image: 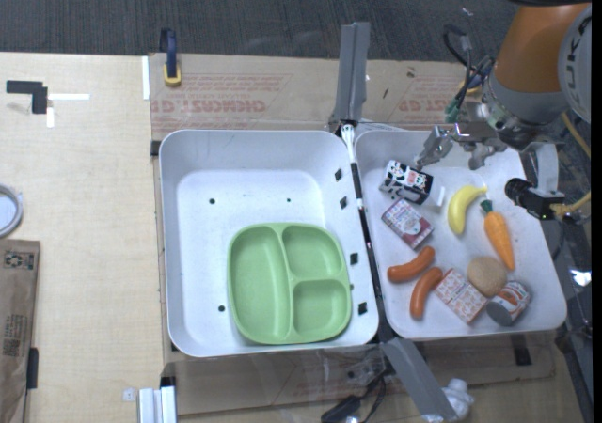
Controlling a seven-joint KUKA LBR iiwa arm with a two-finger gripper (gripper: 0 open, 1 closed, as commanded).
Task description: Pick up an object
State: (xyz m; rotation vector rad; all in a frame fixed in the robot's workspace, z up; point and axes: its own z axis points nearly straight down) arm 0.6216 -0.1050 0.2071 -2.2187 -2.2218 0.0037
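My gripper hangs over the back of the right bin, fingers spread and open with nothing between them. Just below and left of it lies a black-and-white cow-print carton. A yellow banana and an orange carrot lie below the gripper. Further forward are a pink snack box, two orange sausages, a second box, a brown bread roll and a small can.
The left bin holds a green divided plate at its front. A grey upright post stands behind the ridge between the bins. The arm's orange band rises at the right.
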